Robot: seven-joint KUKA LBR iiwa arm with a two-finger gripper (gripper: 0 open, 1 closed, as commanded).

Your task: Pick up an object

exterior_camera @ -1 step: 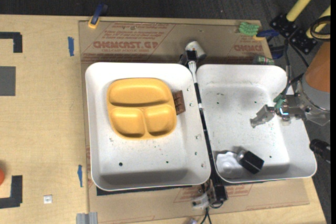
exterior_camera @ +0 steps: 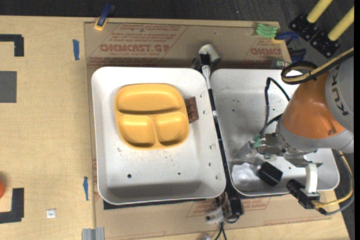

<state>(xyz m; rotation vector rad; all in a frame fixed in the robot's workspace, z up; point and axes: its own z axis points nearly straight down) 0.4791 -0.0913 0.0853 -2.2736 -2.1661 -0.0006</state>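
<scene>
From the overhead camera view, the arm point(exterior_camera: 315, 115) reaches in from the right and sits low over the right bin point(exterior_camera: 239, 90), its orange band bulking over that bin's right half, and the gripper point(exterior_camera: 256, 146) is down toward the bin's near edge. Whether it is released or clenched, I cannot tell; the wrist body and cabling crowd it. Just below it, at the near-left corner of the right bin, lies something pale and crumpled point(exterior_camera: 243, 176), likely the thing to be picked, with a small dark block point(exterior_camera: 269, 173) beside it that may be part of the tool. Over in the left bin point(exterior_camera: 107, 137), a yellow divided tray point(exterior_camera: 152, 114) lies in the far half, a small brown piece point(exterior_camera: 190, 109) touching its right edge, well apart from the arm. The risks from here, as I judge them: the pale thing hugs the corner, so a finger could strike the bin's wall or the ridge between the bins and push the bin; a soft crumpled thing can also slip out of a pinch. Open room is the bare far-left part of the right bin's floor; straight up looks the safest way out.
</scene>
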